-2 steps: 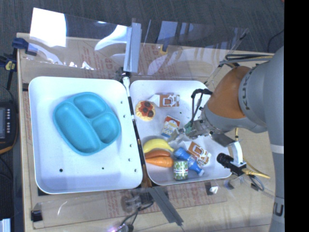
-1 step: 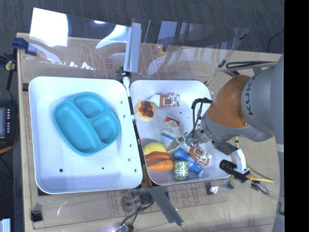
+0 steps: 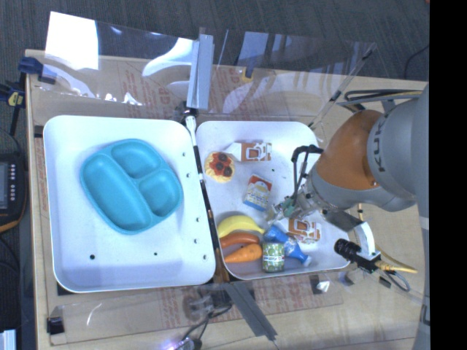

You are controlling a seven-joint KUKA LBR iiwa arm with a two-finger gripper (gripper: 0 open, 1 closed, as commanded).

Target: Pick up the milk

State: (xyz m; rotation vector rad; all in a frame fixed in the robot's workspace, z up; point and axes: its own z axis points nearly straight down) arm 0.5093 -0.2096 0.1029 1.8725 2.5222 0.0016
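Two white bins sit side by side on the tabletop [image 3: 109, 319]. Left bin [image 3: 66, 261] holds a blue divided plate [image 3: 131, 183], centred-ish, w/ bare white floor all round it, widest along the near edge.

Right bin [image 3: 219, 133] is crowded. Milk: three small cartons look alike, can't tell for sure which is meant. One carton [image 3: 253, 151] lies near the far wall, another carton [image 3: 257, 192] tilted mid-bin, a third carton [image 3: 305, 230] near the right side just below the hand. Pizza slice toy [image 3: 220, 165] sits close to the left wall. Along the near wall: banana [image 3: 239, 224], carrot [image 3: 243, 252] touching it, green can [image 3: 273, 257], blue bottle [image 3: 288, 243], all packed tight, no gaps to speak of.

Arm [image 3: 379, 159] comes in from the right over the bin's right rim, orange band [image 3: 346, 155] above the wrist. Hand [image 3: 292, 208] is low in the bin, between the mid carton and the right-side carton, near both. Can't tell how far its jaws are spread; tips blur into clutter, nothing clearly between them.

Open room in the right bin: a strip of bare floor btw. the far carton and the mid one, plus the far right corner under the arm.
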